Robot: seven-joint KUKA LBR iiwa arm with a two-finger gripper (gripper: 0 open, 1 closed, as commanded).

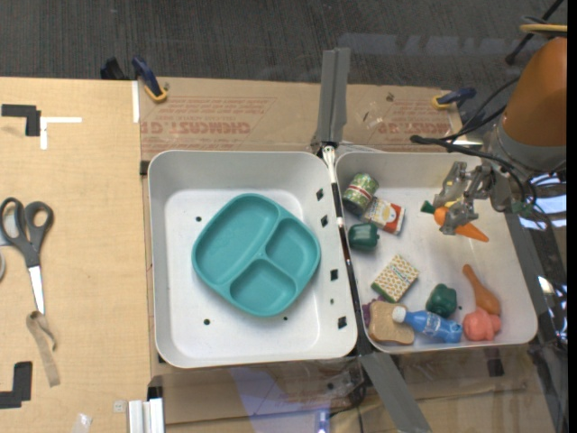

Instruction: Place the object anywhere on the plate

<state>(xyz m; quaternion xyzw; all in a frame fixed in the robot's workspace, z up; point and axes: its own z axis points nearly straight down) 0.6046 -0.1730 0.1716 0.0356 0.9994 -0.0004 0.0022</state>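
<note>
A teal divided plate (257,255) lies in the left white bin (171,332), with nothing on it. My gripper (460,207) hangs over the upper right part of the right bin (514,269), directly above an orange toy carrot (474,233) with a green top. The carrot's ends stick out on both sides of the gripper, and its middle is hidden. I cannot make out whether the carrot is held or lies on the bin floor.
The right bin also holds a green can (361,190), a red and white box (389,215), a dark green piece (363,235), a patterned packet (395,278), a blue bottle (433,325), a bread slice (388,326) and other toy foods. Scissors (27,233) lie on the bench at the left.
</note>
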